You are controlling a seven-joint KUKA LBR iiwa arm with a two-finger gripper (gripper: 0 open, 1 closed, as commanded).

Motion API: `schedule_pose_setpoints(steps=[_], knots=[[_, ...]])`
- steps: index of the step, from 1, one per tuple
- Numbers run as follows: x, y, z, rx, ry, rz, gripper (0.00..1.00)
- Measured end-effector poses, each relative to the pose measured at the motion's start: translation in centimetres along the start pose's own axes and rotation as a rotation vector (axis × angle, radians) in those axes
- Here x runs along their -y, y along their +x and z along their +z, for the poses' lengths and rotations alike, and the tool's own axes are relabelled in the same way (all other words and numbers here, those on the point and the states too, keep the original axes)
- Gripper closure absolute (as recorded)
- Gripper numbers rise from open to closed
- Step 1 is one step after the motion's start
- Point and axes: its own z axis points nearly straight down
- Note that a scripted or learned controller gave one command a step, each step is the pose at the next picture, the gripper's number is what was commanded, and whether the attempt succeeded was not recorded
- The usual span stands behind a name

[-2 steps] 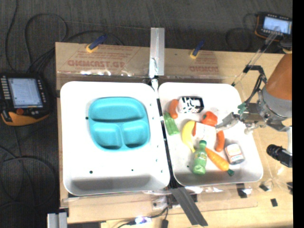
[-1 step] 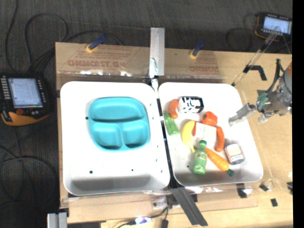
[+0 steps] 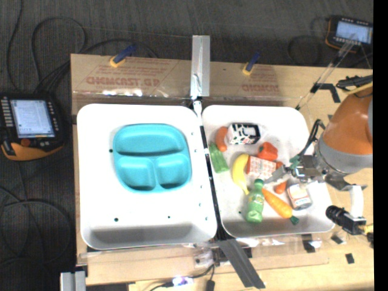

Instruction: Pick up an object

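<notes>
Camera view, from above at a slant. Two white bins sit side by side on the table [image 3: 291, 83]. The left bin [image 3: 97, 180] holds a turquoise divided tray [image 3: 153, 156]. The right bin [image 3: 303, 126] holds the clutter: a black-and-white carton [image 3: 244, 133], a green piece [image 3: 217, 158] against the dividing wall, a banana [image 3: 240, 171], a red-orange box [image 3: 265, 166], a green bottle [image 3: 256, 202], a carrot [image 3: 279, 204] and a small white-and-red carton [image 3: 299, 196].

My end effector [image 3: 285, 173] reaches in from the right, low over the middle of the right bin, just beside the red-orange box and the banana. Whether it is open, closed or gripping anything, I cannot tell; the metal parts blur into the items below.

Handling, as I judge it: these look like light toy foods. The red-orange box seems stiff and flat-sided, best taken across its narrow faces. The banana and carrot are rounded and probably slick, best taken across the middle.

Room: the items near my tip touch or crowd one another, so a closing grasp could nudge neighbours. The right bin's far corner and right wall have open floor. The rim rises near my wrist; lifting straight up looks the safest exit.
</notes>
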Motion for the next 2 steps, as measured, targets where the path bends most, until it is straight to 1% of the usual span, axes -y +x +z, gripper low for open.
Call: schedule_pose_setpoints(steps=[1,2], knots=[[0.3,1.1,6.6,-0.001,-0.019,-0.11,0.0],[0.3,1.0,5.6,0.001,-0.019,-0.108,1.0]])
